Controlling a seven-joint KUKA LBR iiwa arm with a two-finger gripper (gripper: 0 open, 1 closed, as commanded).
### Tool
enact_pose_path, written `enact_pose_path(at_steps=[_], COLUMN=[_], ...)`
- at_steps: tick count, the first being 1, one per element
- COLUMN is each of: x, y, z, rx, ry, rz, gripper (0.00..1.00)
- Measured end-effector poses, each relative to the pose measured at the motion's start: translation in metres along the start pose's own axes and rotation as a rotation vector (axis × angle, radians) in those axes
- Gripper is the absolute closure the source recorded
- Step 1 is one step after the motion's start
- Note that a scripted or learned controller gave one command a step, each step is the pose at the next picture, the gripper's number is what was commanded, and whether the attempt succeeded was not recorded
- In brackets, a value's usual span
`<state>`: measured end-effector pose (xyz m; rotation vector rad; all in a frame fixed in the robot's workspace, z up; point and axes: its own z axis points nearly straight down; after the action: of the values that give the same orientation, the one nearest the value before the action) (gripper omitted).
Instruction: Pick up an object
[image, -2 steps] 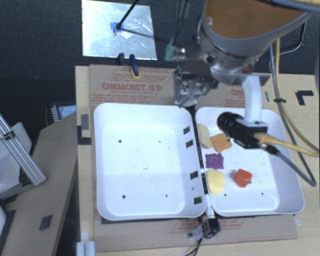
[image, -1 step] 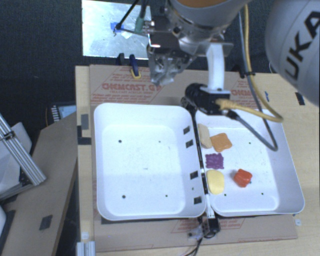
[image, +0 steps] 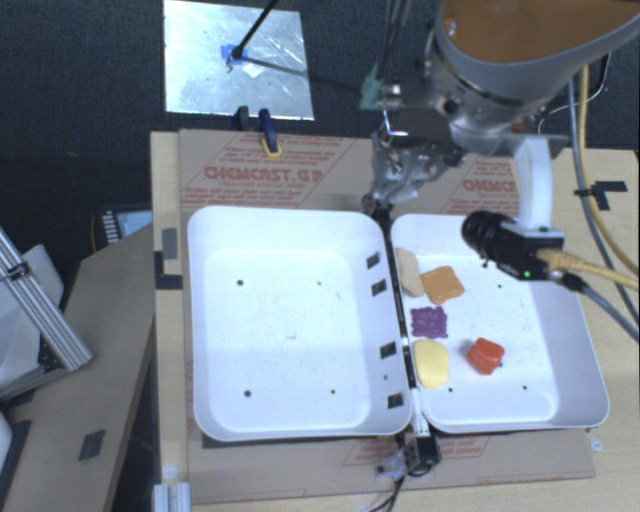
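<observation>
Camera view, contents as you see them from above:

1. Two shallow white plastic bins side by side on a tan cardboard sheet printed with red lettering (image: 262, 172). The left bin (image: 215, 330) has bare floor with a few small dark dots. The right bin (image: 560, 360) holds all the loose items, clustered along its left wall.

2. Items in the right bin, far to near:
- a pale beige oblong piece (image: 408, 271), against the dividing wall;
- an orange flat rounded piece (image: 442, 285), just right of the beige one and touching it;
- a purple flat textured square (image: 429, 322), just near of the orange piece;
- a yellow rounded block (image: 432, 363), near of the purple square, beside the dividing wall;
- a small red-orange chunky block (image: 486, 355), right of the yellow block and apart from it.

3. The grey arm with its orange band enters at the far right. Its two-finger metal gripper (image: 385, 200) hangs at the far end of the seam between the bins, well apart from every item. You cannot tell how its jaws stand; the tip is too small and cluttered.

4. A black cylindrical camera unit (image: 500, 243) on a white bracket, over the far part of the right bin.

5. A shiny silver square sheet (image: 238, 58) beyond the bench, far left.
</observation>
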<state>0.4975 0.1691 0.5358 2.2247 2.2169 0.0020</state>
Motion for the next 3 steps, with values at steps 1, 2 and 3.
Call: enact_pose_path(at_steps=[1,2,3], x=[-0.035,-0.021,-0.028], y=[0.013,-0.011,-0.011], z=[0.237,0.165,-0.008], rx=[0.016,-0.007,-0.018], ry=[-0.005,0.003,0.006], rz=[-0.001,-0.009,-0.007], gripper=[1.0,1.0,1.0])
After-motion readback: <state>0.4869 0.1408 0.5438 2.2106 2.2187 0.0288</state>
